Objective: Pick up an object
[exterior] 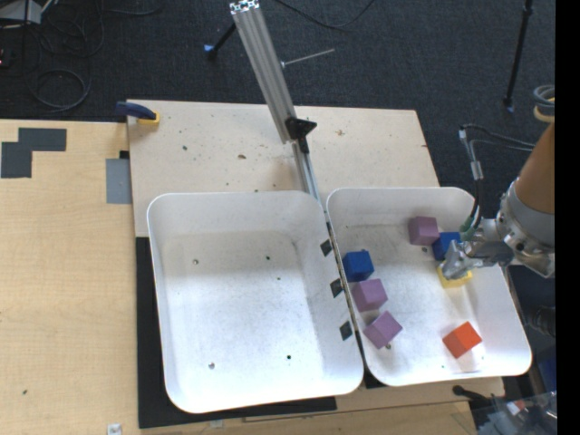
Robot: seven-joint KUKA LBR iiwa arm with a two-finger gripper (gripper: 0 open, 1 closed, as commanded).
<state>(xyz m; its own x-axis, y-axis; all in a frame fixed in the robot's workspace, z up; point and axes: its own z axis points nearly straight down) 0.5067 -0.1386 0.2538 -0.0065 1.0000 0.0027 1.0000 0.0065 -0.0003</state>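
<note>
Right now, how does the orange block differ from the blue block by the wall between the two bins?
The orange block is orange-red; the blue block is deep blue. The orange block sits alone near the right bin's front corner; the blue block sits at its left wall, with a purple block close in front. Both look like cubes in the same bin.

Two white bins, left [181, 208] and right [399, 195], are set side by side on the table [208, 143]. In the right bin, three purple cubes [422, 231] [369, 294] [382, 328], a blue cube [357, 264] and an orange cube [462, 340] are scattered. The arm [521, 229] is held over a yellow piece [458, 278], beside a blue block [445, 244].
</note>
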